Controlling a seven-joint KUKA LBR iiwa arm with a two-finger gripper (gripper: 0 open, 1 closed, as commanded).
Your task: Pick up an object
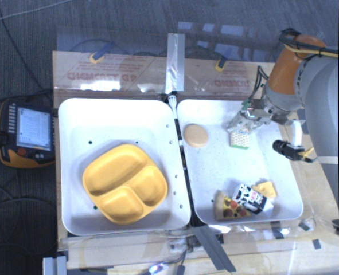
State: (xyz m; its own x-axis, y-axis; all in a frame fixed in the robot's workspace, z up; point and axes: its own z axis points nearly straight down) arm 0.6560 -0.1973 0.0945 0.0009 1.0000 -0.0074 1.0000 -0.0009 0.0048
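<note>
The 2 white bins sit side by side in the middle of the frame. The arm [284,76], grey with an orange band, comes in from the upper right, and its gripper [246,118] hangs over the upper part of the right bin [272,165]. Just below the gripper's tip, touching or almost touching it, lies a small white block with green dots [239,137]. Whether this block is caught between the fingers cannot be told from this slanted view, and how wide the gripper stands cannot be told either.

To the left of the gripper, near the wall between the bins, lies a round tan disc [196,135], clearly apart from the gripper. In the lower part of the right bin, well below the gripper, 3 things huddle together: a black and white patterned carton [249,198], a yellow wedge [265,188] at its upper right, and a pizza slice [225,207] at its lower left.

The left bin [77,119] holds a yellow divided plate [125,183] with 3 compartments. At the left edge of the frame rests a black and orange handheld screen [26,132].
</note>
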